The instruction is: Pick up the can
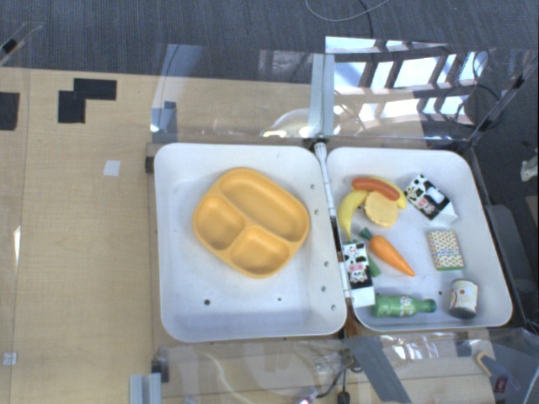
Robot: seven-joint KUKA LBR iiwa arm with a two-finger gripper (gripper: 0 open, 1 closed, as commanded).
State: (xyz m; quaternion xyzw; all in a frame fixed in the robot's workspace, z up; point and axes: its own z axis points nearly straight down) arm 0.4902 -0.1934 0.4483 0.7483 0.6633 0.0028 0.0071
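Can sits untouched in the right bin, arm out of the picture.

From the overhead camera: the can (462, 297) stands in the near right corner of the right bin (472, 171), just right of the green bottle (402, 306) lying along the near edge, with a cracker box (444, 249) just behind it. A carrot (392, 256), banana (350, 211), sausage (376, 187) and two cow-print cartons (427, 197) (357, 268) fill the rest. The left bin (181, 310) carries a yellow divided plate (250, 221) at its centre. How the end effector stands, I cannot tell.
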